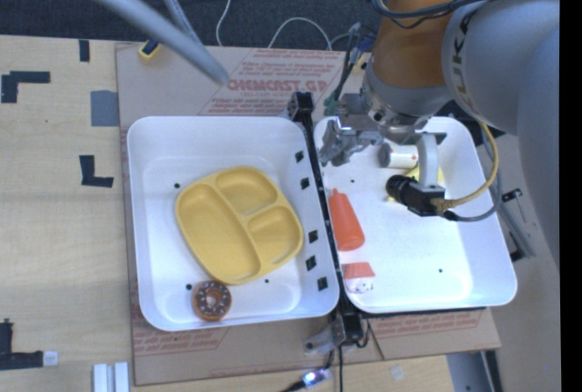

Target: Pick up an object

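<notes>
Grey and orange-banded, the robot arm (455, 26) reaches over the right shallow white bin (482, 290), its tool (344, 143) low near the bin's upper left corner; whether its fingers stand apart or together cannot be told. Just below lies an orange carrot-shaped toy (346, 219). A yellow divided plastic plate (238, 222) and a brown sprinkled doughnut (212, 300) rest in the left white bin (145, 199).

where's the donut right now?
The donut lies in the left bin, at its near corner in the camera view, just below the yellow divided plate and well away from the gripper over the right bin.
</notes>
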`<move>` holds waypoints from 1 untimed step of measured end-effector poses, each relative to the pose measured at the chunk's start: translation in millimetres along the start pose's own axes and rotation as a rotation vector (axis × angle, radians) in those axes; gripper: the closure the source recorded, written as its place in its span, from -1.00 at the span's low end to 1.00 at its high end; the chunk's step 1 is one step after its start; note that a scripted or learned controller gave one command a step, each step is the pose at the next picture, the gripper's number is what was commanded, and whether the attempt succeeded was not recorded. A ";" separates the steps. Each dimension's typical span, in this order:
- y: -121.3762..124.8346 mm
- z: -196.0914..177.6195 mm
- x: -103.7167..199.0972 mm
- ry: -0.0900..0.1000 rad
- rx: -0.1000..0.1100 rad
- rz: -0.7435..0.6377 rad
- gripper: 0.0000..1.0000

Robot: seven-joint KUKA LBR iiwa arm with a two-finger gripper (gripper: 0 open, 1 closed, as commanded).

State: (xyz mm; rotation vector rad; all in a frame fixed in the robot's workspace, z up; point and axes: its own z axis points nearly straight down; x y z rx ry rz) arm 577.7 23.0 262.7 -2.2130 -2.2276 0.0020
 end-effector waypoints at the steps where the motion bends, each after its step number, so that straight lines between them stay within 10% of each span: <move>1: -1.3 2.6 51.7 0.000 0.000 0.000 1.00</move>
